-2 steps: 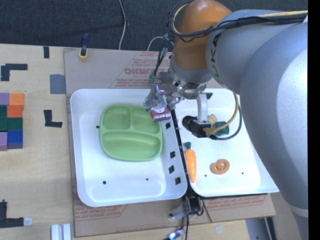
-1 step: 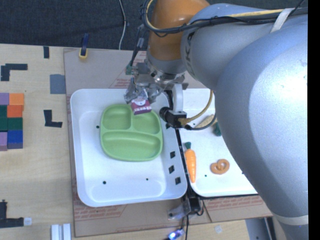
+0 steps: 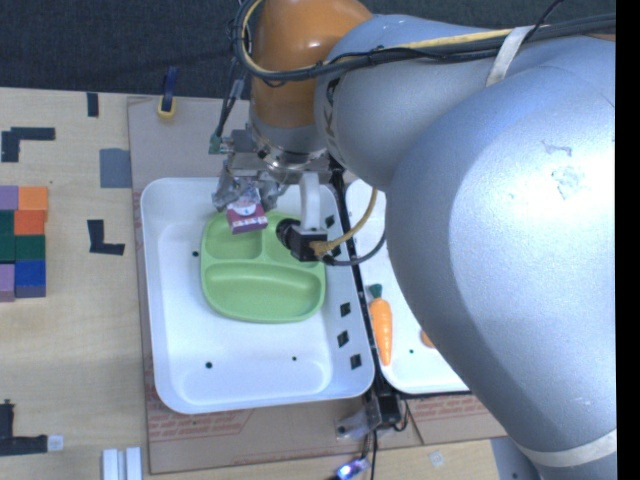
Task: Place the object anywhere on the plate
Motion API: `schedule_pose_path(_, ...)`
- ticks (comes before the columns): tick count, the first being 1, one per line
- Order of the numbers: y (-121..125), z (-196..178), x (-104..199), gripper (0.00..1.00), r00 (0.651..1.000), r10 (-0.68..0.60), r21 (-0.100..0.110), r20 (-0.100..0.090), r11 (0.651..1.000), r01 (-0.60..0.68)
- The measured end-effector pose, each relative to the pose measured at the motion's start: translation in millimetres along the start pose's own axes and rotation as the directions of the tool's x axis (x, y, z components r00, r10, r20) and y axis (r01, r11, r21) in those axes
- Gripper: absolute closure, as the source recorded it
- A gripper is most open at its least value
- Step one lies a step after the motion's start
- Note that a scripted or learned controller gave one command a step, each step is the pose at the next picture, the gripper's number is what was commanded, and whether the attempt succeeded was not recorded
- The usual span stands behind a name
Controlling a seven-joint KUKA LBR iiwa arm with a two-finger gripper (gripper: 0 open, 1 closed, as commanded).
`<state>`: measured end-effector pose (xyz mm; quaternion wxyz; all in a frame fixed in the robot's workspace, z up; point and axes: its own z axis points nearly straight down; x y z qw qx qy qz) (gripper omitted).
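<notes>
A green divided plate (image 3: 262, 276) lies in the left white bin (image 3: 200, 358). My gripper (image 3: 243, 204) hangs over the plate's far left compartment. Between its fingers sits a small purple and white object (image 3: 246, 218), held just above the plate's rim. The arm's grey bulk and orange band cover the right side of the scene.
An orange carrot (image 3: 381, 330) lies at the left edge of the right bin (image 3: 420, 373). Coloured blocks (image 3: 24, 240) are stacked on the bench at far left. A black cable end (image 3: 300, 241) dangles over the plate's right compartment.
</notes>
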<state>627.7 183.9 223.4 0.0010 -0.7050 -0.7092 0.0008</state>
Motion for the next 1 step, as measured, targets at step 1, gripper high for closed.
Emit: schedule_pose_path(1, 0.4, -1.0, -2.8, 0.0, 1.0, 0.003, -0.001, 0.001, 1.0, -0.003)
